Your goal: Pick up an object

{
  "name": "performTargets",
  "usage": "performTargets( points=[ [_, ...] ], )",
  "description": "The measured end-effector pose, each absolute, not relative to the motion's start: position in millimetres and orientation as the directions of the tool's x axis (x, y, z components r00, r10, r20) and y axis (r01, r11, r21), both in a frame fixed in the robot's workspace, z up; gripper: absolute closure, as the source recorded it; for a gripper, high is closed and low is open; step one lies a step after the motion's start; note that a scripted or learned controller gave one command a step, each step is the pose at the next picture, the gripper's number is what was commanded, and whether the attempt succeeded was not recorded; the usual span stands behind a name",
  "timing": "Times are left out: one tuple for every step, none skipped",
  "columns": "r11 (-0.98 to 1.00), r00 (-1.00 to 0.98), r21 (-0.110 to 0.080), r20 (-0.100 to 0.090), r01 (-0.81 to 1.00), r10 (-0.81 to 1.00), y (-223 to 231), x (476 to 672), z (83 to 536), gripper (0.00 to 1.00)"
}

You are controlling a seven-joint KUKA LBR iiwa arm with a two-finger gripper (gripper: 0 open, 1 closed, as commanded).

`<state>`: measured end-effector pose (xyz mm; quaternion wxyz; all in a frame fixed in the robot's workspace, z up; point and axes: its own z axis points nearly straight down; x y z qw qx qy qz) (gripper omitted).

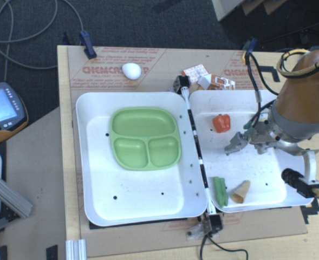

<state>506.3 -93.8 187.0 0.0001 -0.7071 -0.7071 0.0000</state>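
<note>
Cardboard-topped bench, two white bins. Gripper over the middle of the right bin, fingers slightly spread, nothing between them. Red object near the bin's far edge; green piece and tan cone by its near edge. Cardboard print blurred, unreadable.

Green divided tray in left bin (hand over right bin)
</note>
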Motion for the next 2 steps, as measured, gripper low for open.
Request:
performTargets(
  points=[
    [0.0, 0.0, 0.001, 0.0, 1.0, 1.0, -103.0, 573.6, 145.4, 0.0],
    [0.001, -0.001, 0.0, 0.0, 1.0, 1.0, -94.1, 616.9, 84.1, 0.0]
  ],
)
